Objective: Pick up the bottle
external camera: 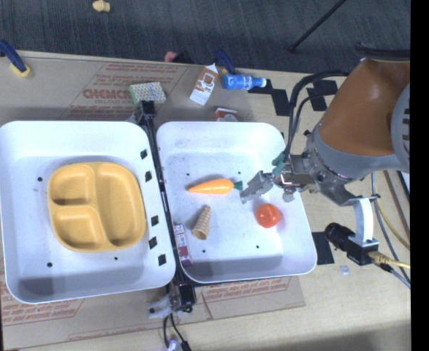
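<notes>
A small blue bottle (238,82) with a white cap end lies on its side on the brown bench top, behind the right bin's (221,130) back rim. My gripper (256,186) hangs low inside the right bin, near its right wall, just right of the green end of an orange carrot (210,187). That puts it well in front of the bottle and far from it. Nothing shows in the gripper. The grey arm with its orange band (360,112) covers the bin's right rim.
In the right bin lie a red tomato-like ball (268,215) and a tan cone (201,222). A yellow divided plate (97,205) sits in the left bin. Small cartons (204,85) and a green block (147,91) lie on the bench by the bottle.
</notes>
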